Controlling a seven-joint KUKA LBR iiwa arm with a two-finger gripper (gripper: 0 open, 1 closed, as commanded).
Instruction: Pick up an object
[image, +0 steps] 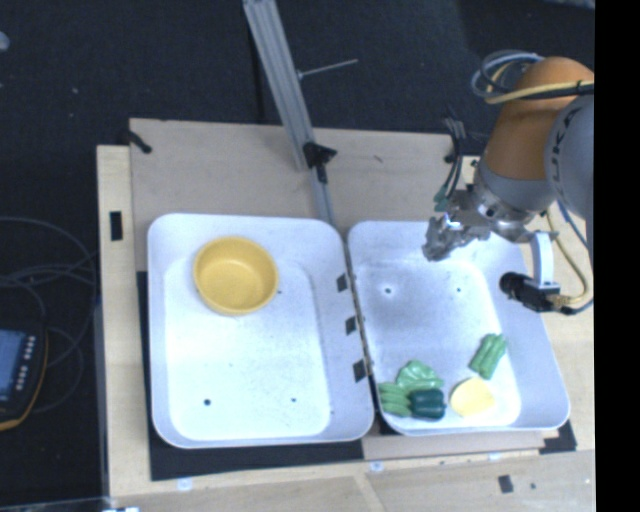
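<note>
I am watching the gripper (441, 243) hovering over the right bin's (530, 300) far edge — its grip state too blurred to tell — while green pieces (412, 388) are lying at the near edge.

Single fixed camera is sitting above the light wooden bench (240, 160), looking down at a slant, taking in both shallow white plastic bins (250, 400).

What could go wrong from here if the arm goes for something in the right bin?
1. The green pieces and the yellow piece crowd the right bin's near wall, so a grasp may hit the wall or nudge a neighbour.
2. The gripper sits at the far end, away from them; closing there would likely catch nothing.
</note>
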